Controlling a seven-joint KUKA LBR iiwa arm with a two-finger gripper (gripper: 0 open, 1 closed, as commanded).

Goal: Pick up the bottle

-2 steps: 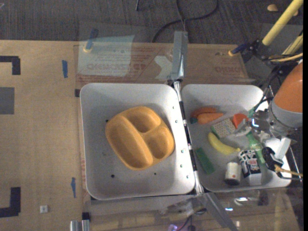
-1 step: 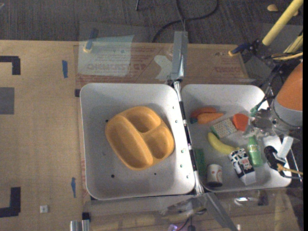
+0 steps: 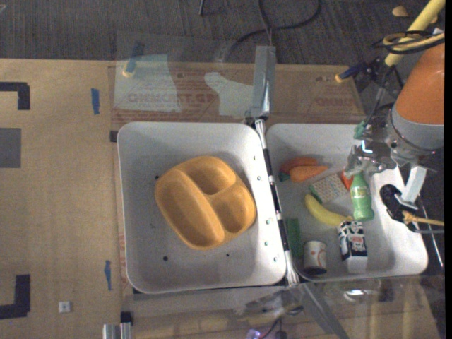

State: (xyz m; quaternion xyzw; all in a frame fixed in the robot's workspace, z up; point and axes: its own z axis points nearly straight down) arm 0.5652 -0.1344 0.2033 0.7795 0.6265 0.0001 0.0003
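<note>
Your jaws (image 3: 361,167) just above bottle (image 3: 361,200), state unreadable. Risk: banana (image 3: 323,212) and carton (image 3: 352,243) crowd bottle; off-centre closing tips it.

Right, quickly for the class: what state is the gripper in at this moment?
Gripper: poised directly over the top of the green bottle in the right bin; open or closed cannot be told.

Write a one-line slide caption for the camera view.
KUKA arm's gripper poised at the top of a green bottle in the right bin; orange divided plate in the left bin.
</note>
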